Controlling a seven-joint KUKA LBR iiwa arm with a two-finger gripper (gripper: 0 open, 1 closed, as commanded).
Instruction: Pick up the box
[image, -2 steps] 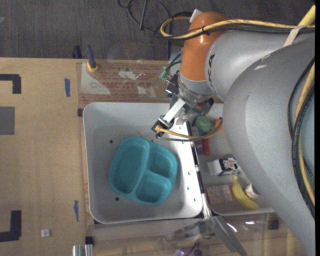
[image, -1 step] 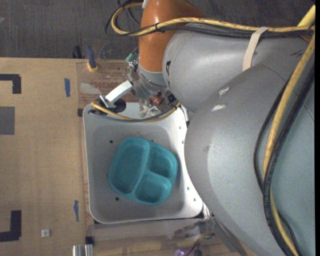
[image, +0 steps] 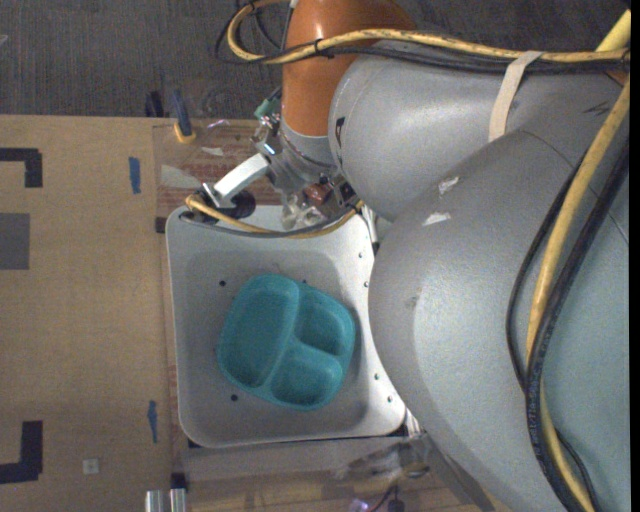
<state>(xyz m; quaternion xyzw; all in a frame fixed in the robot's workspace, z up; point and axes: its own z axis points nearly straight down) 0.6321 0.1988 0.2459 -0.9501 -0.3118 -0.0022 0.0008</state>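
My gripper (image: 297, 203) hangs over the upper edge of a white bin (image: 195, 300), below the orange band (image: 318, 70) of the wrist. Cables and the wrist body crowd around it. A small reddish-brown piece (image: 318, 194) shows right by the gripper; I cannot tell what it is or whether it is held.
A teal divided plate (image: 288, 340) lies in the middle of the white bin. The bulky grey arm (image: 500, 280) covers the right half of the view and hides whatever lies under it. A tan board (image: 80, 300) with blue tape marks lies to the left.
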